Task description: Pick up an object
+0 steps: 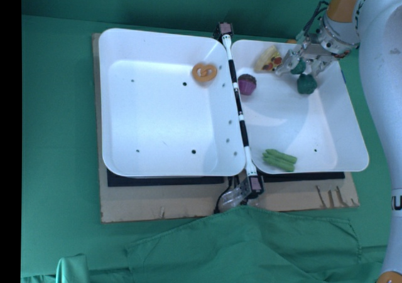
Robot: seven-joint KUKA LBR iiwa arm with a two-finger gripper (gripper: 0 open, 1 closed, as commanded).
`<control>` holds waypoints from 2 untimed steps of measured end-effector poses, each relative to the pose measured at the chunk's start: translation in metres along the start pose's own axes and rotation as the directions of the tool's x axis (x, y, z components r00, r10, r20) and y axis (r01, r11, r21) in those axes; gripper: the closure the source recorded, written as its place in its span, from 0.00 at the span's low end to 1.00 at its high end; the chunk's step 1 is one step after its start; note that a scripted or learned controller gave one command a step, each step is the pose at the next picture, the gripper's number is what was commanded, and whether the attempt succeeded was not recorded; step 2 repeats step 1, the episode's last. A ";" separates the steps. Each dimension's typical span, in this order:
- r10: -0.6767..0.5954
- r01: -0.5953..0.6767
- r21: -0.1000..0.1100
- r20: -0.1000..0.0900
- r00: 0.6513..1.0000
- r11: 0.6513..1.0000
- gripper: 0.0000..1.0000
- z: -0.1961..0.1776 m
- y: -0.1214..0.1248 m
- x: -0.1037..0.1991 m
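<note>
My gripper (302,66) hangs over the far right corner of the right bin (326,144), its fingers spread apart. A dark green lumpy object (306,85) lies in the bin just below and in front of the fingertips. A small green patch shows between the fingers; I cannot tell whether it is part of that object. A pizza slice toy (271,58) lies just left of the gripper. A purple cupcake-like toy (247,83) sits near the divider. A green bean bundle (280,159) lies at the bin's front.
An orange pretzel (204,73) lies at the far right of the left bin (144,125). A black-and-white bar (239,109) runs between the bins. Green cloth (251,244) is bunched at the bench front. The arm (383,87) comes down the right side.
</note>
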State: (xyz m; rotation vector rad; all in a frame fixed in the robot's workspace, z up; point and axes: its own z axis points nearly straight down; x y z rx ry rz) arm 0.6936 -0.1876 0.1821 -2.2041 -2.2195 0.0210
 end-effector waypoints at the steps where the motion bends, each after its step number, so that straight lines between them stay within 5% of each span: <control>1: 0.010 -0.009 -0.027 0.004 1.000 1.000 0.00 -0.002 -0.013 0.000; 2: 0.010 -0.009 -0.027 0.004 1.000 1.000 0.00 -0.002 -0.013 0.000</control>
